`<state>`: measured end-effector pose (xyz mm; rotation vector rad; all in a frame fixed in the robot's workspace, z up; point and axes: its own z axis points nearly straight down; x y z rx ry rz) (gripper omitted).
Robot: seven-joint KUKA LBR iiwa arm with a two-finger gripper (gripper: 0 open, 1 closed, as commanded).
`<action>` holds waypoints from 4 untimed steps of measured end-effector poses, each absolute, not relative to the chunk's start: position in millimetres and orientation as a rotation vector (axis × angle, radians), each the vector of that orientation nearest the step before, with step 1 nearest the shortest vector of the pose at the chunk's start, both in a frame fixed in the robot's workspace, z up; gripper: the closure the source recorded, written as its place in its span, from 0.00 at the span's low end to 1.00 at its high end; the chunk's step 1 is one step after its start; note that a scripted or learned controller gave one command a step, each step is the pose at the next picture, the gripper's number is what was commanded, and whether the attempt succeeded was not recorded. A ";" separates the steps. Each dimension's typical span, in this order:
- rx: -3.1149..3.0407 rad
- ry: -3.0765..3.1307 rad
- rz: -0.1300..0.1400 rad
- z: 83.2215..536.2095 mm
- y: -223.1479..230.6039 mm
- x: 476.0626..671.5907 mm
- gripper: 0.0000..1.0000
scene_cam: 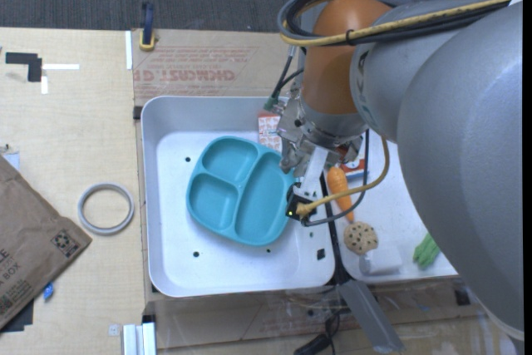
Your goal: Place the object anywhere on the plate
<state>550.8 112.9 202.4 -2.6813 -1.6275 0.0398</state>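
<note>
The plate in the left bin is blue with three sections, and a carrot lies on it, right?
Not quite. The blue three-section plate is in the left bin, but the camera view shows the carrot lying in the right bin, off the plate.

Plate (237, 191) compartments bare, open from left; arm (349, 87) crowds right rim

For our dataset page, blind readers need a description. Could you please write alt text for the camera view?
A grey robot arm with an orange band reaches from the right, its gripper at the right edge of a blue divided plate in the left white bin. A toy carrot, a cookie and a green item lie in the right bin. A tape ring rests on the bench.
</note>
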 end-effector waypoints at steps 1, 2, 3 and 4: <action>-2.572 -1.797 0.018 186.8 87.5 480.6 1.00; -2.233 -2.201 0.018 137.1 121.6 498.8 1.00; -2.121 -2.312 0.014 200.7 117.3 477.9 1.00; -2.139 -2.296 0.013 217.5 61.0 478.1 1.00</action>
